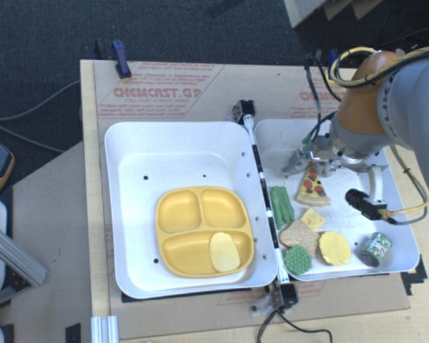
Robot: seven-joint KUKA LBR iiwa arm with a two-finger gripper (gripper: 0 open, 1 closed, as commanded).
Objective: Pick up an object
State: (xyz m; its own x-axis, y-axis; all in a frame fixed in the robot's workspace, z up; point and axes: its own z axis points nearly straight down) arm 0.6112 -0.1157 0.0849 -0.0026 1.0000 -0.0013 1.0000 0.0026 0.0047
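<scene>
1. The arm came in from the upper right of the frame, and its gripper (309, 157) sat low over the right bin (407, 245), near that bin's upper left corner.
2. I could not tell how the gripper's hand was set; the metal parts at its tip blurred into the bin floor.
3. The pizza slice (313, 186) lay just below the gripper tip, right of centre in the frame. Whether they touched could not be made out. Nothing showed as held.
4. Judgement: the slice looked like a light, stiff toy, flat and thin, so a pinch across its two long edges near the wide crust end should suit. It may slide on the smooth bin floor.
5. Also in the right bin: a green pod (281, 205), a cheese wedge (314, 219), a cracker (299, 235), a yellow disc (334, 248) and a small can (376, 246).
6. The left bin (129, 191) held a yellow tray (179, 213) with a pale oval (224, 251) in it.
</scene>
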